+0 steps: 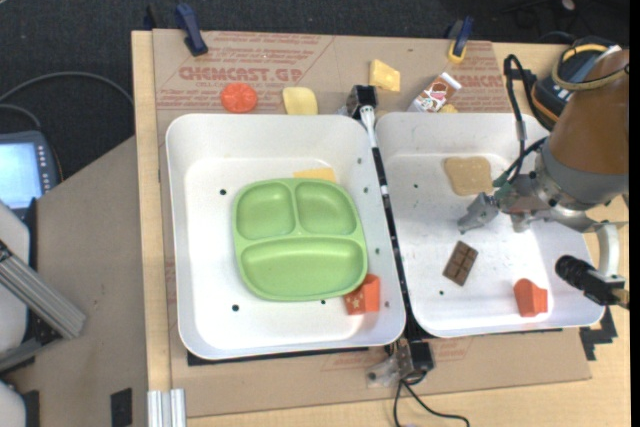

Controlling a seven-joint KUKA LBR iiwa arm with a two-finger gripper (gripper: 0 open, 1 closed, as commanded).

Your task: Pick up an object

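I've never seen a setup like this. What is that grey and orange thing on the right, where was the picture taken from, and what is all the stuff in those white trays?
That is a robot arm, reaching in from the right. Its gripper is a two-fingered claw, and here it hangs over the right bin with nothing between its fingers. The picture comes from one camera fixed above the bench, looking down at a slant. In the right bin lie a tan bread slice, a brown chocolate bar and an orange block. The left bin holds a green divided plate, with a yellow piece behind it and another orange block at its corner. More toy food lies on the cardboard behind.
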